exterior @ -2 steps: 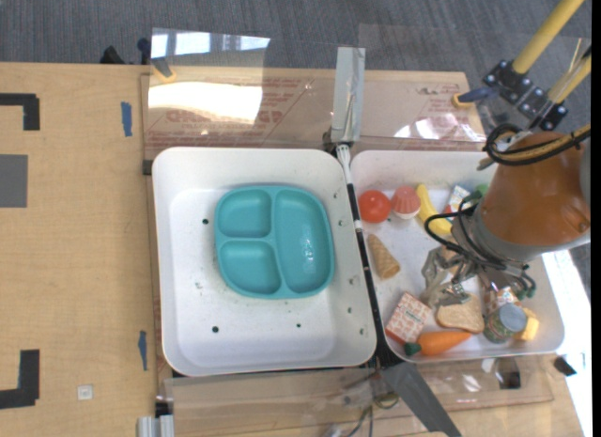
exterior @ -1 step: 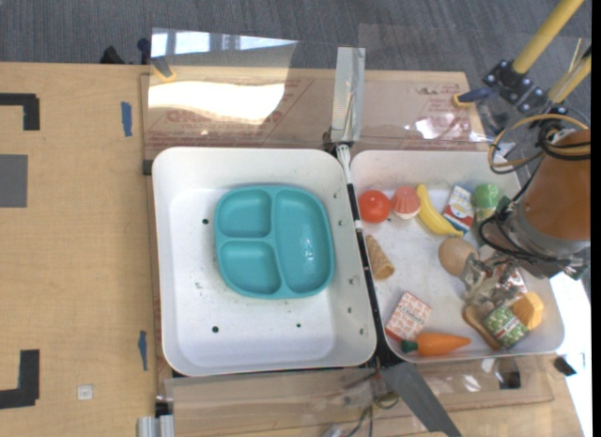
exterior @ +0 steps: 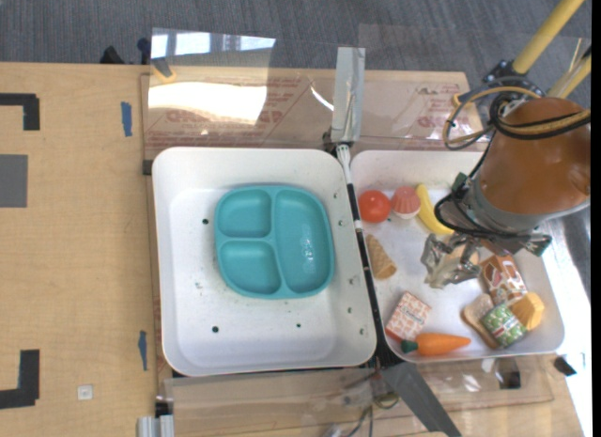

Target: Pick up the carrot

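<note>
Lying along the right white bin's [exterior: 554, 336] near edge, the orange toy carrot [exterior: 438, 342] sits apart from the metal two-finger gripper [exterior: 449, 262], whose state I cannot tell.

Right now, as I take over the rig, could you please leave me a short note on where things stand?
Gripper: low over the middle of the right bin, nothing seen between the jaws; open or shut cannot be told from this view.
Carrot: lying flat at the right bin's near edge, below the gripper in the view and apart from it, beside a small red-and-white box.
Done: nothing picked yet.
Left: move to the carrot, grasp it, lift it.
</note>
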### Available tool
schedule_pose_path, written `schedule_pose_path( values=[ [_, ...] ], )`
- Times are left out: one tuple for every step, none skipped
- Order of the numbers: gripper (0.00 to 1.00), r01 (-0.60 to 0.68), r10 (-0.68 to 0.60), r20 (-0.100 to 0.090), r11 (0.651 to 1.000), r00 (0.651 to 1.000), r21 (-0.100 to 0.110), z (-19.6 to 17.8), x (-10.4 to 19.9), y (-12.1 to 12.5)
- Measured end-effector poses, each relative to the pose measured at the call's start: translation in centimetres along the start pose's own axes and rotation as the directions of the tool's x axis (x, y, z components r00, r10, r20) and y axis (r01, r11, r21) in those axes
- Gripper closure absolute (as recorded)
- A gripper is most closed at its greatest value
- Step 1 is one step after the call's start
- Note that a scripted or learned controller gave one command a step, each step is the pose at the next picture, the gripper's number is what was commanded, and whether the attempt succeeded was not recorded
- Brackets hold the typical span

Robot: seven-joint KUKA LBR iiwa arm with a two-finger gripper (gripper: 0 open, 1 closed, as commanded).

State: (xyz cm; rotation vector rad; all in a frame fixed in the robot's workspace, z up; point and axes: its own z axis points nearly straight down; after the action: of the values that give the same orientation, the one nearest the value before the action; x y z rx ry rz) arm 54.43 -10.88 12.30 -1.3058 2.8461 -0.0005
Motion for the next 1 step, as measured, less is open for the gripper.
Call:
schedule_pose_path(
  values=[
    [1.00, -0.109, 0.109, 0.000, 0.994, 0.994, 0.010, -9.29, 0.69, -6.78]
  ],
)
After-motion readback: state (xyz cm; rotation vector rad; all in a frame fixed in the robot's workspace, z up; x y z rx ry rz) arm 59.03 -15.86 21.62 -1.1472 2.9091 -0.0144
